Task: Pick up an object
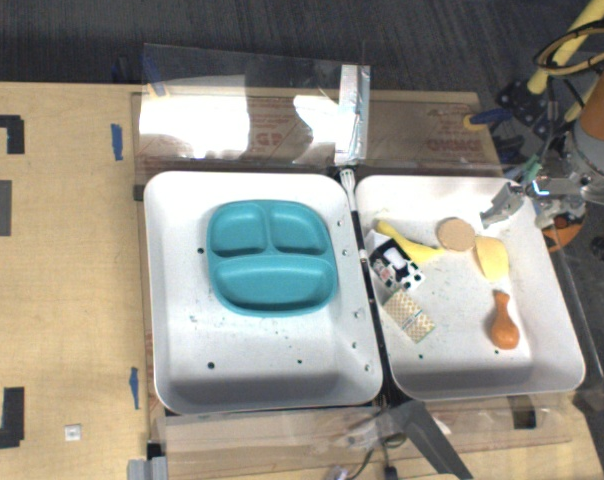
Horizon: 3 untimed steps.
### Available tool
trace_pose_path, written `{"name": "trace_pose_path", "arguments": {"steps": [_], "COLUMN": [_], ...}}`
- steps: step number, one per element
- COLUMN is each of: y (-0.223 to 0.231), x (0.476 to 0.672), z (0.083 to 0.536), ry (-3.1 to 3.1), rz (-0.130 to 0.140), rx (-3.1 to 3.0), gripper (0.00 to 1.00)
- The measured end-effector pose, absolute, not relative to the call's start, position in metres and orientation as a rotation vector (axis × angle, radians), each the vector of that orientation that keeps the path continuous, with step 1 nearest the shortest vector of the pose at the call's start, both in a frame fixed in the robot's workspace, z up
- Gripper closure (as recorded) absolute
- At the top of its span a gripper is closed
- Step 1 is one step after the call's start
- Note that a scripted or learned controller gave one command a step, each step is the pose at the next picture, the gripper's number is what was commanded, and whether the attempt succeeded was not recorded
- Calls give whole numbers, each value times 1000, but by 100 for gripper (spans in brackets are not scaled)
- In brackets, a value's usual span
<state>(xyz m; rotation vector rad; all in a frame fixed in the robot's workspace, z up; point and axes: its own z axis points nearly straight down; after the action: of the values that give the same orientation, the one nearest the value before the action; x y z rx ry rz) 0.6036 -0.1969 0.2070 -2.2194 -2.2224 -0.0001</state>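
The right bin point(552, 368) holds several small things. A yellow banana-shaped piece point(404, 245) lies beside a round tan disc point(456, 234) and a pale yellow wedge point(491, 257). An orange pear-shaped toy point(503, 320) rests lower right. A black and white item point(392, 267) and a speckled tan strip point(412, 317) lie near the bin's left wall. My gripper point(509, 200) hangs over the bin's upper right corner, just right of the tan disc and above the yellow wedge, with nothing visibly held.
The left bin point(172, 358) carries a teal divided plate point(272, 256). A clear plastic sheet point(252, 118) stands behind the bins. Cables and the arm's body point(582, 118) crowd the right edge. A wooden bench top point(52, 298) spreads to the left.
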Motion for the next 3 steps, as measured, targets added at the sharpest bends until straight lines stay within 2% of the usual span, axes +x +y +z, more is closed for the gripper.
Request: {"name": "trace_pose_path", "arguments": {"steps": [1,2,3], "y": [-192,-176,-204], "x": [625,647,656], "z": [100,148,92], "ry": [-2044,-1954,-2040], "rz": [-2,-4,-21], "rx": [-2387,-2464,-2382], "gripper": [0,0,0]}}
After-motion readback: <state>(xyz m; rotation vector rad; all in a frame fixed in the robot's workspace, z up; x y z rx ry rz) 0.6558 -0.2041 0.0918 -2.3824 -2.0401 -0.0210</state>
